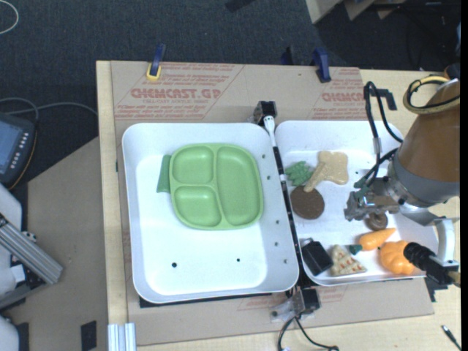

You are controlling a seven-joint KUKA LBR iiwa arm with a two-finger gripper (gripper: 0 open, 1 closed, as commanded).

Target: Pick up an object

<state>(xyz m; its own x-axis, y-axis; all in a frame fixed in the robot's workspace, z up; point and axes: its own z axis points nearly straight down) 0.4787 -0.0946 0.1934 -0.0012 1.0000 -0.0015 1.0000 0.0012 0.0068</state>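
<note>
Lying at right of frame, the carrot point(376, 238) runs lengthwise left-right in the right bin point(292, 134), just below the end effector point(365, 205), whose state cannot be determined. The left bin point(139, 196) contains a green divided plate point(216, 185).

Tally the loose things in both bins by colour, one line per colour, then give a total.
Green: 2, the divided plate in the left bin and the small leafy piece in the right bin
Brown: 1, the round disc
Tan: 2, the bone-shaped piece and the wedge
Orange: 2, the carrot and the lump
Black: 1, the block
Total: 8
</note>
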